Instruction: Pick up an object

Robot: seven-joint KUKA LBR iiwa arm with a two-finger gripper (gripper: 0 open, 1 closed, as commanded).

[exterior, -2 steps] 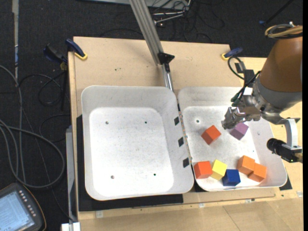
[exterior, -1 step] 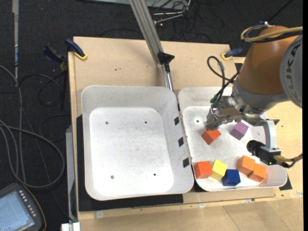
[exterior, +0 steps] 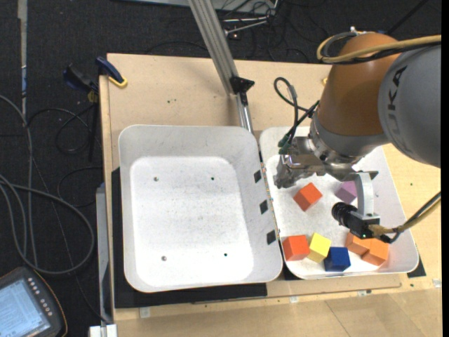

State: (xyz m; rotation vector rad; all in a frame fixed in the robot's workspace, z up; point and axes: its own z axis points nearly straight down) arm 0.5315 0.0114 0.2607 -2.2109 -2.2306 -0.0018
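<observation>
My gripper (exterior: 286, 173) hangs low over the upper left part of the right bin (exterior: 400, 209), under the grey and orange arm. An orange cube (exterior: 307, 196) lies just to its lower right, apart from it. A purple block (exterior: 346, 190) sits further right, partly hidden by the arm's hardware. Along the bin's front edge lie an orange cube (exterior: 296, 246), a yellow cube (exterior: 319, 246), a blue cube (exterior: 337, 258) and orange blocks (exterior: 370, 248). I see nothing held in the gripper.
The left bin (exterior: 189, 202) stands beside the right one, their rims meeting near black clips (exterior: 265, 206). A metal pole (exterior: 217, 41) slants in from the top. A black fitting with cables (exterior: 351, 217) hangs off the arm over the right bin.
</observation>
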